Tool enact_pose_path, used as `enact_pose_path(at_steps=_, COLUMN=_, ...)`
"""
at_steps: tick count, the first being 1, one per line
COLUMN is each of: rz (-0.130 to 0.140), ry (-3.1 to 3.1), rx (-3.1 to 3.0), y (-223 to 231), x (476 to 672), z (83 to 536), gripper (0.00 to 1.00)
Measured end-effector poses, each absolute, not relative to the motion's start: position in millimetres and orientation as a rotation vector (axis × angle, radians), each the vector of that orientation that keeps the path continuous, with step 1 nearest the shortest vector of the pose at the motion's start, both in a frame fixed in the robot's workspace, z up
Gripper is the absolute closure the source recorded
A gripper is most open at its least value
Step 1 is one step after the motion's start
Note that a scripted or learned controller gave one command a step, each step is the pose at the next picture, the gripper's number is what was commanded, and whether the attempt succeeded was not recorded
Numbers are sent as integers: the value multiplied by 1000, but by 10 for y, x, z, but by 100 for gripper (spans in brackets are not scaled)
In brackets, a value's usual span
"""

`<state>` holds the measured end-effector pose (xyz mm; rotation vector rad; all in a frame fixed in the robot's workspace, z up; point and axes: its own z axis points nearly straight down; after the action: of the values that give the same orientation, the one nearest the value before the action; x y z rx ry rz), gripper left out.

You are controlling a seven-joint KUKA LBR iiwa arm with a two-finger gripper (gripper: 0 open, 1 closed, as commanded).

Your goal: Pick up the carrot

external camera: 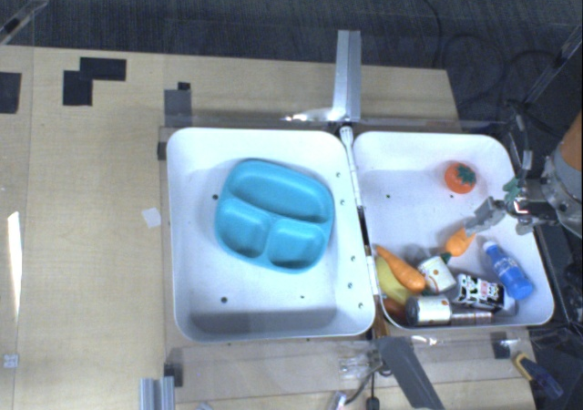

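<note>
The carrot (pixel 403 270), orange and tapered, lies in the right bin (pixel 410 158) near its lower left corner, against a yellow banana (pixel 392 287). My gripper (pixel 499 217) reaches in over the bin's right side, above and to the right of the carrot and clearly apart from it. Just below and left of the gripper lies a small orange piece (pixel 456 241). Nothing shows between the gripper's parts.
An orange-red tomato (pixel 460 177) sits at the right bin's upper right. A blue bottle (pixel 507 272), a black-and-white pack (pixel 479 291), a dark can (pixel 444 311) and a small white bottle (pixel 438 273) crowd its lower edge. The left bin (pixel 196 244) holds a blue divided tray (pixel 272 213).
</note>
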<state>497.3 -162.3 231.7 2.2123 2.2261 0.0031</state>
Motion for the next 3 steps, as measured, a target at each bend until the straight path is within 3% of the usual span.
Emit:
enact_pose_path(at_steps=1, rz=2, ry=2080, rx=2353, y=-1488, x=5228, z=1129, gripper=0)
enact_pose_path(at_steps=2, rz=13, ry=1860, rx=2526, y=-1714, x=5391, z=891, gripper=0)
enact_pose_path(at_steps=3, rz=11, ry=2102, rx=2319, y=-1599, x=5540, z=898, gripper=0)
